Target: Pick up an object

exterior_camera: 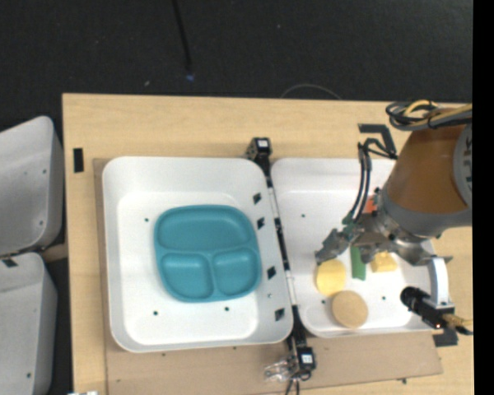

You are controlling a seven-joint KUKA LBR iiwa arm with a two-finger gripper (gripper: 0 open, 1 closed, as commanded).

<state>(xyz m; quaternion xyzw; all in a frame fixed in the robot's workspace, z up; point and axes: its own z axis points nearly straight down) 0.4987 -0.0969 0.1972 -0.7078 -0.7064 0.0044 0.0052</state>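
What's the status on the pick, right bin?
Claw low over right bin, fingers unclear. Nothing seen held. Yellow piece, tan round, green stick, small yellow block crowded beneath. Teal tray alone in left bin.

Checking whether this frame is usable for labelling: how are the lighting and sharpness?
Camera view: even, soft lighting; the white bins are bright, with little surface detail; the teal divided plate reads clearly; the small items under the gripper look soft and partly hidden by the arm.

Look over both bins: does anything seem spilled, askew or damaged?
Nothing stands out. The teal tray lies flat in the left bin; the small pieces, including a tan disc, lie loose in the right bin under the gripper.
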